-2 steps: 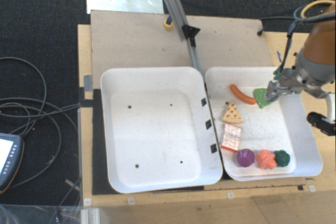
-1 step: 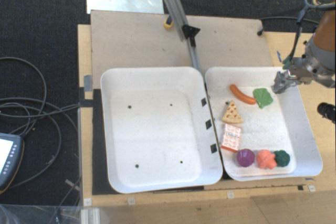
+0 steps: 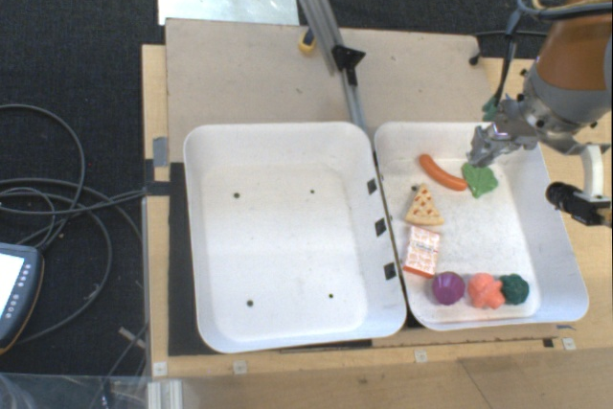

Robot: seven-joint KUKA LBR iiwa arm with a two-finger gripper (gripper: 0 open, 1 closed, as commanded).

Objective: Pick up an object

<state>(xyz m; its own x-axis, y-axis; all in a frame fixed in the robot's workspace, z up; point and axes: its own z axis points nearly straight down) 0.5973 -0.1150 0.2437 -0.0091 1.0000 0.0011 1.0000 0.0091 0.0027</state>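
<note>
While the arm (image 3: 575,53) reaches in from three o'clock, its gripper (image 3: 488,148) hangs low over the right bin (image 3: 560,287), just above a green leaf toy (image 3: 481,179); whether the jaws are open or closed cannot be told. At nine o'clock of the leaf lies a sausage (image 3: 442,172), with a pizza slice (image 3: 423,206) and wafer (image 3: 422,251) toward seven. Along the six o'clock edge sit a purple ball (image 3: 447,287), orange toy (image 3: 486,291) and broccoli (image 3: 514,288).
</note>
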